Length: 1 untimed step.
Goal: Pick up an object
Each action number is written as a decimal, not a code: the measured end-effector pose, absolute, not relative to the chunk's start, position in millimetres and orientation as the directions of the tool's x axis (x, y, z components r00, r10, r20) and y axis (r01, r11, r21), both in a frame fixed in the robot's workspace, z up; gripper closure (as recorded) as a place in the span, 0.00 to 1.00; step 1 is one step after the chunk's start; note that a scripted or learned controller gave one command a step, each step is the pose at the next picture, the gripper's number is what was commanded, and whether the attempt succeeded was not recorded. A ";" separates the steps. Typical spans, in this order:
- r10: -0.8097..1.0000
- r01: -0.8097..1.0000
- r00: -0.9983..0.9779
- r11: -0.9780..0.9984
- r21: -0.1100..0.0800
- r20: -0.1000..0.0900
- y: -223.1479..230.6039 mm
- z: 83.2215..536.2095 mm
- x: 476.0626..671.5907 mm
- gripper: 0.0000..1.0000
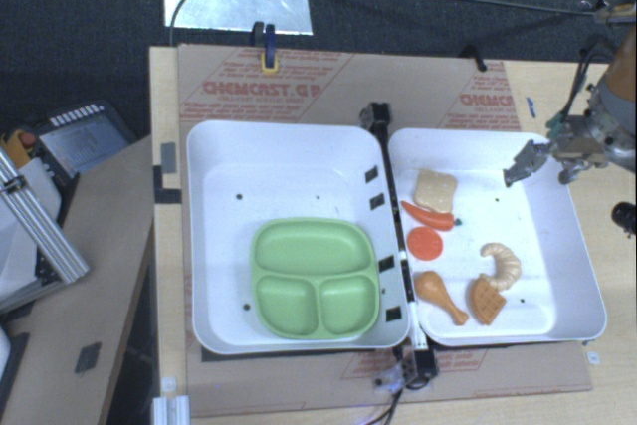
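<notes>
A brown board (299, 80) printed "CHEMCAST GP" lies under two white bins. The left bin (214, 164) holds a green tray (314, 274). Right of the tray, the right bin (572, 284) holds toy foods: drumstick (438, 294), croissant (503, 264), bread (435, 187), waffle (488, 301), chili (428, 215), orange disc (425, 243). The gripper (542, 164) hovers above this bin's far right edge, fingers apart, empty.

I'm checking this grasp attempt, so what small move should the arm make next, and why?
Probably shift the gripper toward the view's lower left and down over the shrimp. The gripper hangs by the right bin's upper right edge with nothing between its fingers, and the shrimp lies apart from the other toy foods, so it looks easiest to reach.
</notes>
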<state>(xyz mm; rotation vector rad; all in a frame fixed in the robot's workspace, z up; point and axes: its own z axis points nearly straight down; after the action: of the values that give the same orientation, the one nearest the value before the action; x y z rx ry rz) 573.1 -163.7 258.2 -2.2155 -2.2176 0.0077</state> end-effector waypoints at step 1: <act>1.000 1.000 -0.003 0.003 0.001 -0.001 -163.4 263.7 575.1 0.00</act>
<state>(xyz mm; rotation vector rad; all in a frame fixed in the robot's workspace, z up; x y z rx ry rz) 575.1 -163.4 263.7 -2.2187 -2.2262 -0.0008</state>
